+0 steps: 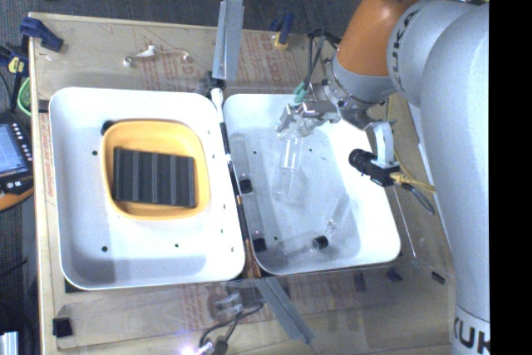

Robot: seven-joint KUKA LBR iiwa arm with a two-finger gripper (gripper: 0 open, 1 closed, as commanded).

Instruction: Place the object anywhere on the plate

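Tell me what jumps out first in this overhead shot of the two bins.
The yellow plate with a dark ribbed block on it fills the middle of the left bin. The grey arm with its orange band reaches in from the right, its gripper over the right bin, where clear plastic tubes lie scattered.

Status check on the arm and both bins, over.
Gripper low over right bin. Clear plastic pieces lying loose in that bin. Yellow plate in left bin, dark ridged block already on it.
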